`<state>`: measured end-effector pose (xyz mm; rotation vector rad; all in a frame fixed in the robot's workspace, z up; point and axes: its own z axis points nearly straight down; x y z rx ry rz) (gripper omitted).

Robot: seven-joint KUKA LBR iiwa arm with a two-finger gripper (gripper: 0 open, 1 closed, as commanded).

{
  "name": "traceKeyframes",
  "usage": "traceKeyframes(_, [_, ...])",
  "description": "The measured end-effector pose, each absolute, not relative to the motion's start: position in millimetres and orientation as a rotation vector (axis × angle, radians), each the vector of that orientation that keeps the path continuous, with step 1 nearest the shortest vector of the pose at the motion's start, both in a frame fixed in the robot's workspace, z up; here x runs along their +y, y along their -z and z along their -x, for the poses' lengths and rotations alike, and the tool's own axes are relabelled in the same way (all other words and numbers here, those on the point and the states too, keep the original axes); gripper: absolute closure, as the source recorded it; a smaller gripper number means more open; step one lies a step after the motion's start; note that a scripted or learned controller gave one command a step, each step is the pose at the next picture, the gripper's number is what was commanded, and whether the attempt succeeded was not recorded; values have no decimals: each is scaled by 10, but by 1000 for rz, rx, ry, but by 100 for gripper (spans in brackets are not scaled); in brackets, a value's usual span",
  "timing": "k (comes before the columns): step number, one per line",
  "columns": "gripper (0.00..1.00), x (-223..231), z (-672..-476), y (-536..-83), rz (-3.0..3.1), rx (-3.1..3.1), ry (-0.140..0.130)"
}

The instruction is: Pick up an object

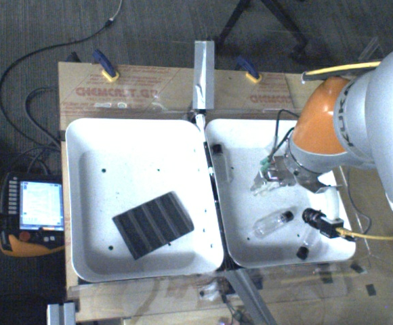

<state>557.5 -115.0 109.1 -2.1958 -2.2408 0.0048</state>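
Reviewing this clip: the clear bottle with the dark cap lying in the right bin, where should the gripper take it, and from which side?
Probably mid-body, from above. The clear bottle lies on its side in the right bin, so fingers should close across its narrow width, away from the dark cap end.

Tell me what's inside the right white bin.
The right white bin holds a clear plastic bottle with a dark cap and a small black piece. The grey arm covers its upper right corner.
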Motion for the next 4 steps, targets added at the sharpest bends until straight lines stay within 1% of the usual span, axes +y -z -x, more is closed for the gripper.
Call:
traceKeyframes(1, [100, -1350, -5623, -2267, 2305, -2136, -5])
traceKeyframes(2, [100, -1350, -5623, -2350, 2304, -2135, -9])
traceKeyframes(3, [100, -745, -5755, -2083, 2437, -1978, -6])
traceKeyframes(4, [100, -740, -5753, -2165, 2434, -1979, -10])
